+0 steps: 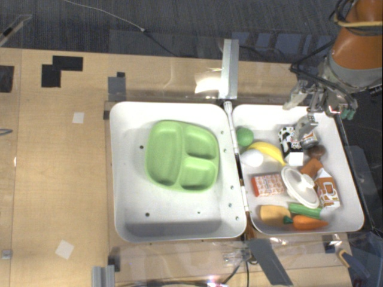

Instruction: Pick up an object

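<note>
My gripper (303,113) hangs over the back right part of the right bin (353,217), fingers spread open with nothing between them. Just below it lie a black-and-white toy (286,137) and a small orange-and-white can (307,139). Crowded into the same bin are a green ball (244,136), a banana (267,151), a white egg-like ball (254,158), a red-and-white box (268,185), a white cup (299,185), a brown-and-white carton (327,191), a carrot (309,223) and a yellow block (270,213).
The left bin (128,214) holds a green divided plate (182,154). A metal post (230,70) stands at the back between the bins. The arm's orange band (358,40) looms over the right bin's back right corner.
</note>
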You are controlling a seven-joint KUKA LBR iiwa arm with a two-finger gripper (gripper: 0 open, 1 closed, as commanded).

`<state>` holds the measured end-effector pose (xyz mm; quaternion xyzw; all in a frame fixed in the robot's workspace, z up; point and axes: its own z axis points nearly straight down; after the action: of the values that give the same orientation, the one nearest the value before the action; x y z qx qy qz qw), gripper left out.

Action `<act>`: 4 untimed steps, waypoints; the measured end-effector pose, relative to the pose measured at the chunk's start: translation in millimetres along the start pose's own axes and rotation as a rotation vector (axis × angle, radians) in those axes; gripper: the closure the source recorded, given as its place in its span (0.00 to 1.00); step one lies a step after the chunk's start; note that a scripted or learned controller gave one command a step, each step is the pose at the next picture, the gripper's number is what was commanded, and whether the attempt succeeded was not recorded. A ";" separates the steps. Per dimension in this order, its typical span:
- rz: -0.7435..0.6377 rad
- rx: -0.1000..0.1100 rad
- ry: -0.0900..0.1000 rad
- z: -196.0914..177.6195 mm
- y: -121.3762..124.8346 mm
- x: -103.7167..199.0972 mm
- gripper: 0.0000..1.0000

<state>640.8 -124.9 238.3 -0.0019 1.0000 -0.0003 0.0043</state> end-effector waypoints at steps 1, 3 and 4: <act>0.170 -0.001 0.002 141.7 16.2 -4.8 0.00; 0.302 0.000 -0.007 147.2 25.1 51.1 0.00; 0.361 -0.001 -0.011 147.0 31.6 64.2 0.00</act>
<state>577.8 -93.6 90.8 0.1777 0.9840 0.0009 0.0098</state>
